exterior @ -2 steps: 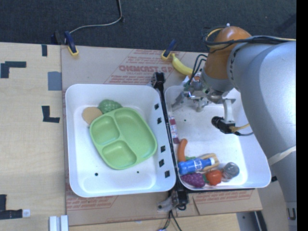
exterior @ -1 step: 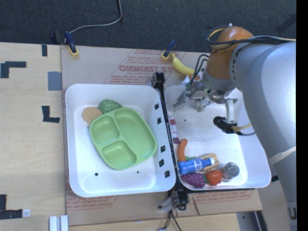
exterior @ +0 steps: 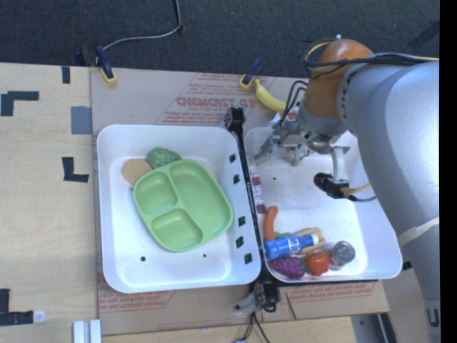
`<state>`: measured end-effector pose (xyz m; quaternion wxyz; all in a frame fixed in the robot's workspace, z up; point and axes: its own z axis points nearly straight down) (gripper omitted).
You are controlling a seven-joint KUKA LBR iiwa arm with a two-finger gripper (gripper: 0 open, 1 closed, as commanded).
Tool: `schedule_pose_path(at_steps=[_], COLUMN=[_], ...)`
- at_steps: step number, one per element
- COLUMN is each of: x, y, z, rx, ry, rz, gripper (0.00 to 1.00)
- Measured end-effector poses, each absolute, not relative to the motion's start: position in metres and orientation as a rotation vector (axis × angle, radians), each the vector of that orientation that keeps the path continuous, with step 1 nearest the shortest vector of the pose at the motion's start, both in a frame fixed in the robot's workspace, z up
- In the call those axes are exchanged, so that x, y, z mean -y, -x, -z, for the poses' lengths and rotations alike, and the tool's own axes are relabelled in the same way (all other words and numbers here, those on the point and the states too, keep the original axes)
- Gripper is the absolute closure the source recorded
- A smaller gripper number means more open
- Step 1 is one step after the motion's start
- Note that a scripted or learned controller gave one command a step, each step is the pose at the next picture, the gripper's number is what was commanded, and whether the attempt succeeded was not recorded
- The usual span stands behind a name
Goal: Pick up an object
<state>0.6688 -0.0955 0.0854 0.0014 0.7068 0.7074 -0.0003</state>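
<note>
While the gripper (exterior: 291,146) hangs over the right bin (exterior: 371,224) near its twelve o'clock edge, I cannot tell how its jaws stand. Toys lie heaped at the bin's six o'clock: a blue bottle (exterior: 289,246), purple grapes (exterior: 288,266), what looks like a tomato (exterior: 317,264). A green tray (exterior: 183,204) fills the left bin (exterior: 121,252).

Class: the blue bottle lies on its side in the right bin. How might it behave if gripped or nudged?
The blue bottle looks round-bodied and lies flat, so a nudge would probably roll it. It seems small and plastic, likely light and stiff. Toys crowd it, including grapes and a tomato, so neighbours may shift.
</note>
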Motion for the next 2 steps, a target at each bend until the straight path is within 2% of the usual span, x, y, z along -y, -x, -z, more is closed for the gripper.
schedule_pose_path(at_steps=[2], x=[0.0966], y=[-0.6688], z=[-0.0855], rx=[-2.221], ry=[-2.219], rz=[0.000], gripper=[0.00])
